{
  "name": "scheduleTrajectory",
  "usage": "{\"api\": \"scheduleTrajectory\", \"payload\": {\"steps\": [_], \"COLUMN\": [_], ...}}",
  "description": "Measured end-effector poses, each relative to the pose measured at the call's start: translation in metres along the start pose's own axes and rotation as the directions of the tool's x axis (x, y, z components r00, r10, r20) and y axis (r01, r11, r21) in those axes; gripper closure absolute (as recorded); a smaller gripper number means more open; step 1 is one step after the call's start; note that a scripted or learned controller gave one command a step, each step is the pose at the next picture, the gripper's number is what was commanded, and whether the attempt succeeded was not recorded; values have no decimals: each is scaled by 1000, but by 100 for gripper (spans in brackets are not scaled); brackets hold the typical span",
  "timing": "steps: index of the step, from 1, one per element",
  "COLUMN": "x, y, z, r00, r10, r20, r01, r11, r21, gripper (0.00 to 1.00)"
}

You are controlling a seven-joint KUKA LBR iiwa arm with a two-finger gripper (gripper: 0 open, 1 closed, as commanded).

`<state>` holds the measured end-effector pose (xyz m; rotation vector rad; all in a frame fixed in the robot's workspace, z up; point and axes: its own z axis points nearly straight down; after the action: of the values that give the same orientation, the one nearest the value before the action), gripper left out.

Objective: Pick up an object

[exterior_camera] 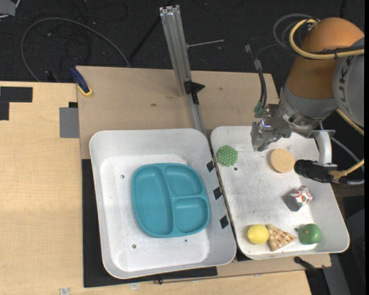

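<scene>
The right bin [258,189] holds several objects. A green bumpy ball [227,155] lies at its far left corner. A tan round disc [282,161] rests near the far middle. A small grey, red and white item [300,198] sits toward the right side. Along the near edge lie a yellow lemon [257,233], a pizza slice [281,239] and a green round fruit [309,233]. My gripper [264,139] hangs over the far part of this bin, just left of and behind the tan disc, between it and the green ball. I see nothing in its grasp.
The left bin [111,165] holds a teal divided plate [170,200]. A metal post [179,54] rises behind the bins, near where they meet. The arm's orange band [326,48] stands above the right bin's far right corner.
</scene>
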<state>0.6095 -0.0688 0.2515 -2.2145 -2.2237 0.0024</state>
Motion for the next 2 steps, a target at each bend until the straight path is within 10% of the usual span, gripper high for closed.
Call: {"api": "scheduleTrajectory", "payload": {"steps": [2], "x": [98], "y": [-35], "z": [16], "r00": [1000], "r10": [-1], "r20": [0], "r01": [1], "r11": [1000], "r21": [2], "gripper": [100]}}
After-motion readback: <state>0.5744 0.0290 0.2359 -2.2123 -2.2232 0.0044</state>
